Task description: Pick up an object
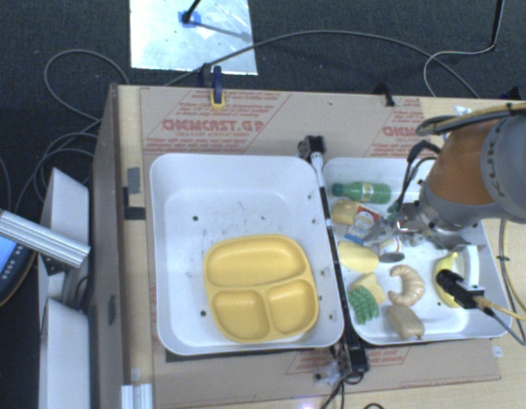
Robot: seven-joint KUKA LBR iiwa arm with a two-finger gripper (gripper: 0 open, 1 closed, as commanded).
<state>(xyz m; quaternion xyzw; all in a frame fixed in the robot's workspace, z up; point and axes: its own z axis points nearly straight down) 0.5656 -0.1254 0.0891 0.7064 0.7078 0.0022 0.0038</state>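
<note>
Gripper (389, 239) sits low in the right bin (484, 335), centre-right of frame, among the small objects (375, 262); whether it is spread or pinching cannot be told. Yellow tray (261, 285) occupies the left bin (182, 194).

Arm (493, 164) cut off at right edge, claw (390, 237) fingers indistinct

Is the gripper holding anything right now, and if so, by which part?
Cannot be told. The gripper is down in the right bin among the small items near the green bottle, but nothing visibly sits between its fingers.
</note>
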